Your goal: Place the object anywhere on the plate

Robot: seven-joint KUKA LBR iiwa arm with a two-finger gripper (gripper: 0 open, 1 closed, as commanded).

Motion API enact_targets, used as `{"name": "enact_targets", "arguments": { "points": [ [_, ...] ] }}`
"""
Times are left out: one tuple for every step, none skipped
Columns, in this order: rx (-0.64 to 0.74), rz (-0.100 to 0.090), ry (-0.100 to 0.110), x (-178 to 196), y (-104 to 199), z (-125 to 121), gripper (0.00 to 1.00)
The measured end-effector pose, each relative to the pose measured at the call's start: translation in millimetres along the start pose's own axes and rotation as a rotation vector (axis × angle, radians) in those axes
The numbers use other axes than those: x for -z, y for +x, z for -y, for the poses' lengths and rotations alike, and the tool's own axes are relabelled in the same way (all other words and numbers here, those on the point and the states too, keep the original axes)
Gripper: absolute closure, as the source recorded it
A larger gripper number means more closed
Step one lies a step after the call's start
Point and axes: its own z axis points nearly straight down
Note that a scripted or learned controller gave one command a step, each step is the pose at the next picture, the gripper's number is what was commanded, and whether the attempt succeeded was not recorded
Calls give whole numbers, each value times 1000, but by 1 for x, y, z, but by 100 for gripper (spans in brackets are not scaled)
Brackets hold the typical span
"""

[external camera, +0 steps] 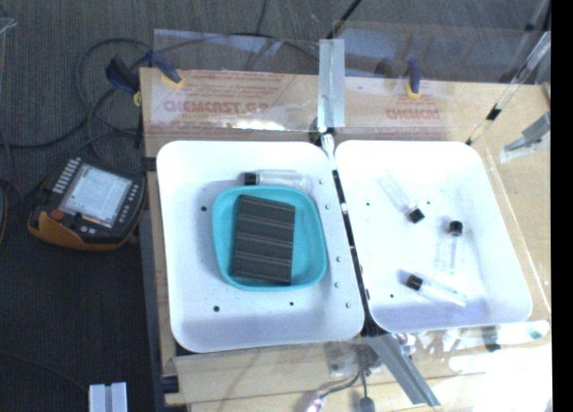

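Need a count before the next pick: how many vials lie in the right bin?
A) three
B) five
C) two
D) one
A: three clear, black-capped vials lie in the right bin: one near the top, one at right, one lower down.

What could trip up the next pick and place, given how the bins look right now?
The three clear vials in the right bin are small, see-through and lying flat, so a grasp may slip or miss. The dark ridged block already covers most of the blue plate, leaving little bare surface; a vial could roll off. Another vial lies against the plate's far rim in the left bin and could get knocked.
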Motion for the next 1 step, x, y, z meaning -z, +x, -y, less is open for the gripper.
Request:
{"name": "enact_targets", "arguments": {
  "points": [
    [0,0,0,0,0,0,0]
  ]
}}
